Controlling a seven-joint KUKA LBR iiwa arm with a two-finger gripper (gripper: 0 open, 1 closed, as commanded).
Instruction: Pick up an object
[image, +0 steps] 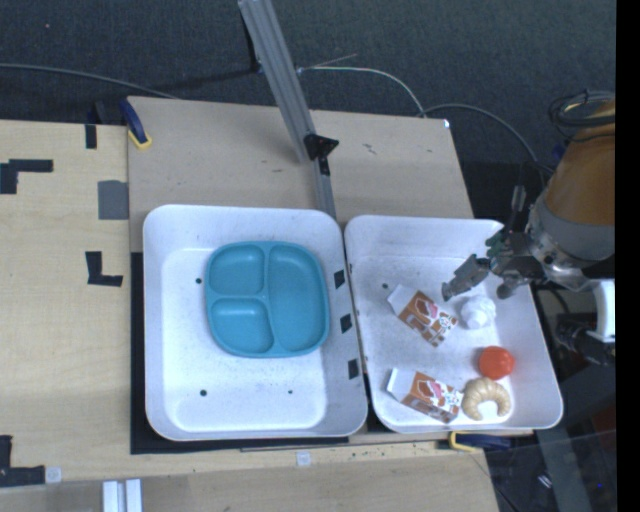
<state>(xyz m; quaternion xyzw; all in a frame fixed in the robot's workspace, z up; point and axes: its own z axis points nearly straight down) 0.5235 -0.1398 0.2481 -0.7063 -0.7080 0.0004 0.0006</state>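
Note:
In the right bin (400, 235) lie two small brown-and-white packets (427, 317) (427, 393), a white roundish object (477, 313), a red ball (495, 361) and a tan croissant-shaped piece (487, 398). My gripper (486, 281) hangs at the bin's right side, just above the white object. Its two dark fingers are spread apart, with nothing between them.
The left bin (170, 300) holds a teal divided plate (267, 298). A grey metal bar (290, 90) slants down from the top to the gap between the bins. Cables run across the dark floor behind the bench.

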